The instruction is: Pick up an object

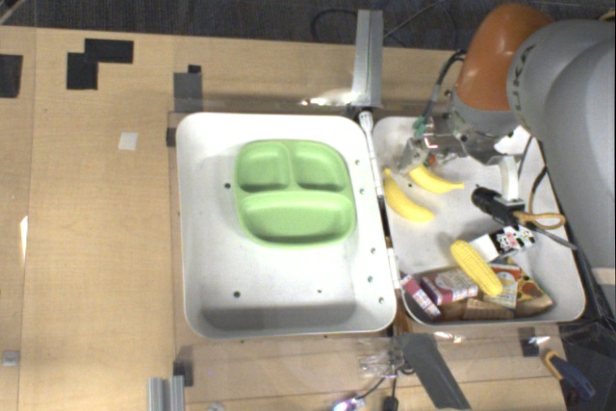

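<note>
wooden bench, two white bins | left bin [207,207] holds green tray [294,191] | gripper [430,141] low in right bin [568,298] beside upper banana [435,179]; grip state can't be told | second banana [407,202], corn [475,267] nearby | risk: curved banana rolls, slips aside

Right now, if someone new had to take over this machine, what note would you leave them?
Pincer: low over the right white bin's upper end, beside the two yellow toy bananas; its grip can't be judged.
Things: yellow corn cob and packets lie at that bin's lower end; green divided plastic tray sits in the left white bin.
Done: nothing visibly lifted.
Left: grasp and raise one object.
</note>
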Controlling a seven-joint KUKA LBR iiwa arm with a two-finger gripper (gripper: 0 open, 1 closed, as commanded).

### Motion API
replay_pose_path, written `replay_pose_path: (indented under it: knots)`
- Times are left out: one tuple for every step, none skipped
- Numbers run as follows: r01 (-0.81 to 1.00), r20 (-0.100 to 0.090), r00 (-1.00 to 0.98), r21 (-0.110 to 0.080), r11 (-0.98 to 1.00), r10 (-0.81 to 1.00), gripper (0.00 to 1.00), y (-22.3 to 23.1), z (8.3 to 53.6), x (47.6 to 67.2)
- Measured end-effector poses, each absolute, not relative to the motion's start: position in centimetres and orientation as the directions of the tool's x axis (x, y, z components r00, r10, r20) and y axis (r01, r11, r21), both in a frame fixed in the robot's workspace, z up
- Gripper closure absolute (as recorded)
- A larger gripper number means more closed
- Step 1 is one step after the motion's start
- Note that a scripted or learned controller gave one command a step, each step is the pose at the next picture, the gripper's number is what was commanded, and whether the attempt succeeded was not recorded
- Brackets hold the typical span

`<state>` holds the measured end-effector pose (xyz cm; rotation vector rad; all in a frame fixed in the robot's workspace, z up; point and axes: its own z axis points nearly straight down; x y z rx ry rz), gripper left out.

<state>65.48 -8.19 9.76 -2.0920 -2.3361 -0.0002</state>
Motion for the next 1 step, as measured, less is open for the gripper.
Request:
replay_pose_path:
  knots:
    - [0.997,0.001,-0.077,0.008,0.077,0.997,1.0,-1.78,18.75,67.04]
